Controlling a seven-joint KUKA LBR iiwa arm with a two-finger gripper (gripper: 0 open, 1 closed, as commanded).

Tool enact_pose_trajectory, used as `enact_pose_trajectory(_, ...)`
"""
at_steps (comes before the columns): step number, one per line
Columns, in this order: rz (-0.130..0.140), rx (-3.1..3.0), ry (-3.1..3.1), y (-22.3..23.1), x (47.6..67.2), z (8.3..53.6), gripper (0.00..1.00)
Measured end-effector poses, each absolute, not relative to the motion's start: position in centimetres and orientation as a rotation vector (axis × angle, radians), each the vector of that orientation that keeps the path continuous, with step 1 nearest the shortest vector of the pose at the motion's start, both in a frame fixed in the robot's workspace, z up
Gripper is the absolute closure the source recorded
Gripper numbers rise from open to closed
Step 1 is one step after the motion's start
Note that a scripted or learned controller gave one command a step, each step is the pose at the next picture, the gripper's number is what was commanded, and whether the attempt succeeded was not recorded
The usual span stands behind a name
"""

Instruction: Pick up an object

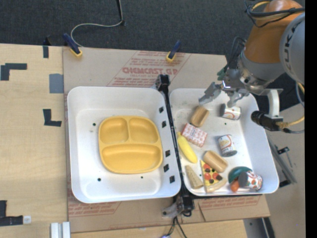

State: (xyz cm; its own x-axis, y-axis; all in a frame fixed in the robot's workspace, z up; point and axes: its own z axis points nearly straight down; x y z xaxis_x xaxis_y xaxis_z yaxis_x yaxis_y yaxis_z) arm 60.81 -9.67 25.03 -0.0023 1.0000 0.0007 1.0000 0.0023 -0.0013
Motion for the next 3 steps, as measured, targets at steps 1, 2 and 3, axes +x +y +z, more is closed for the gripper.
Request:
enact_pose_trajectory(1, -0.002, -2.220, -2.224, -9.81, 60.99, 8.60, 0.00)
enact_pose_trajectory(2, -0.002, -2.222, -2.225, -9.92, 61.00, 9.55, 1.00)
enact_pose_trajectory(3, -0.002, -2.223, -2.225, -9.92, 61.00, 9.54, 0.00)
